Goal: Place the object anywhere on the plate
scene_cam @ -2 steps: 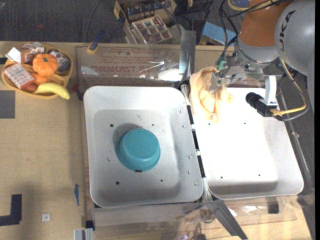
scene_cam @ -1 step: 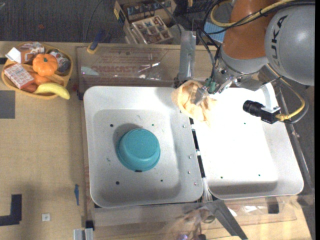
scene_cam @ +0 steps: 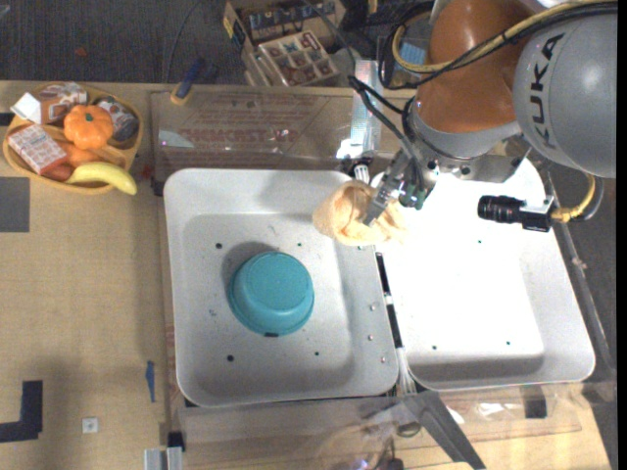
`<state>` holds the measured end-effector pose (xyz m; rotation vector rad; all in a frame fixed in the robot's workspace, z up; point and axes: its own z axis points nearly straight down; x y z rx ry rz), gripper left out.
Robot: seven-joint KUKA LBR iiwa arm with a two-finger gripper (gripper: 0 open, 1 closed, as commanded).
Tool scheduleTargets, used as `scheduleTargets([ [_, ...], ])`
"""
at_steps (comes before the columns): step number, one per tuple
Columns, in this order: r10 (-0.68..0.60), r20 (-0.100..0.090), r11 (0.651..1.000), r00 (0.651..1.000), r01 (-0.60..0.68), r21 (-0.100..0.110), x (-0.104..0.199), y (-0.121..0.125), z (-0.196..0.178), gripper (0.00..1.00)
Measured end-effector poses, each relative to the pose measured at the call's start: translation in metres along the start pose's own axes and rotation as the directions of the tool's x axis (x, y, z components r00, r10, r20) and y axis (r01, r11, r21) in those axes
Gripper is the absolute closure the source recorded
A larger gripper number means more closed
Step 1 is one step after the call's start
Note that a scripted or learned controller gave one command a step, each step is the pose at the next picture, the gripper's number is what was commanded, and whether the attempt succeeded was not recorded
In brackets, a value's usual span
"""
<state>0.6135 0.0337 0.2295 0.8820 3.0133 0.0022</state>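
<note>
Because the arm (scene_cam: 549, 76) reaches in from the right, I see its gripper (scene_cam: 384, 202) hanging over the seam between the two white bins, at their far edge. Its fingers look clamped on a soft, pale yellow-orange object (scene_cam: 345, 215), perhaps cloth or a plush toy, which bulges out left of the fingers over the left bin's (scene_cam: 196, 204) far right rim. My target, the teal plate (scene_cam: 272, 292), sits upside-down-looking near the left bin's middle, well apart from the object. I judge a carry leftward and nearer is needed before release.
</note>
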Motion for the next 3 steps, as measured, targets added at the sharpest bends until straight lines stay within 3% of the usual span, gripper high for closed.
scheduleTargets([
  [1,-0.387,0.001,0.922,0.922,0.387,-0.001,0.049,0.003,0.004,1.00],
  [2,-0.535,-0.001,0.845,0.845,0.535,-0.001,0.095,0.021,0.004,1.00],
  [3,-0.535,0.000,0.845,0.845,0.535,-0.001,0.094,0.021,0.004,0.00],
])
